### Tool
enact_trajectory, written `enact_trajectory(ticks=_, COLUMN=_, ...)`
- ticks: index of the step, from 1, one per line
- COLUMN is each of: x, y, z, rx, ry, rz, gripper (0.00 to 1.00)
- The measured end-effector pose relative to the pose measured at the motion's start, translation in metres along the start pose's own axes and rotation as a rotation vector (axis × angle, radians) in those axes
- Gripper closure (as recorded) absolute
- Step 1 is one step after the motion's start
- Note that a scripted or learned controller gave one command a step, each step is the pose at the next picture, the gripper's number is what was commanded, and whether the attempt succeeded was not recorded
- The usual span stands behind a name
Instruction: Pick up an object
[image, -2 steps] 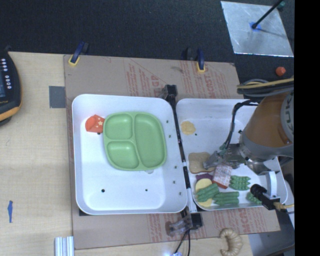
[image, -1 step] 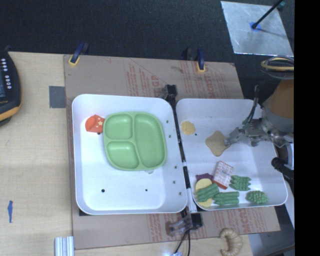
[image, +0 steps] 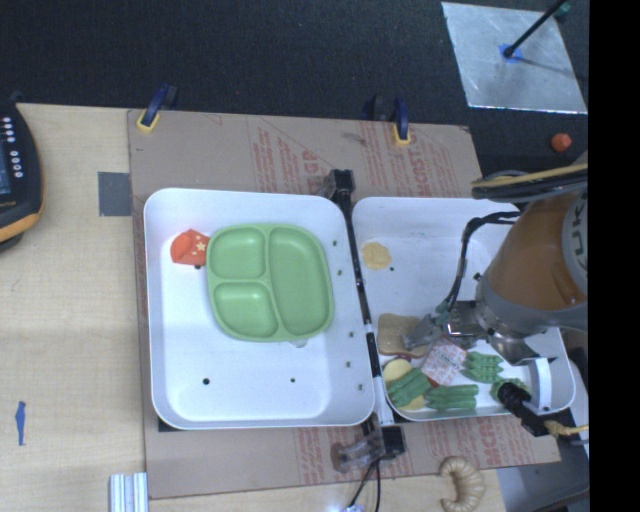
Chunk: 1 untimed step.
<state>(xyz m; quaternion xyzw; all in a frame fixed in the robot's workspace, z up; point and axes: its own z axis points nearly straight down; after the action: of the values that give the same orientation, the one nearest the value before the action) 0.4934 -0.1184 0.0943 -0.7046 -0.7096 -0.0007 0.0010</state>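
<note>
Arm low over the cluttered near corner of the right bin, no object yet seen in its grasp.

Nearest the camera, the right shallow white bin (image: 420, 215) holds a heap of small things along its near edge: green bean-like plastic pieces (image: 452, 398), a yellow-green rounded piece (image: 399, 371), a pink-and-white speckled packet (image: 443, 362) and a tan flat slab (image: 393, 330). The gripper (image: 446, 326) hangs just above this heap, near the slab and packet; whether its claw is open or closed cannot be told from here. This looks like the reach-and-descend step. Next it needs to settle on one item and close cleanly. Farther back lies a small yellow disc (image: 376, 256); the left white bin (image: 160, 300) holds a green three-compartment plastic tray (image: 270, 280) and a red rounded toy (image: 188, 247).
</note>
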Motion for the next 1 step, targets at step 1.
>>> enact_trajectory(ticks=1, x=-0.0033, y=0.0033, z=-0.011, rx=-0.002, ry=0.0, rz=-0.002, gripper=1.0)
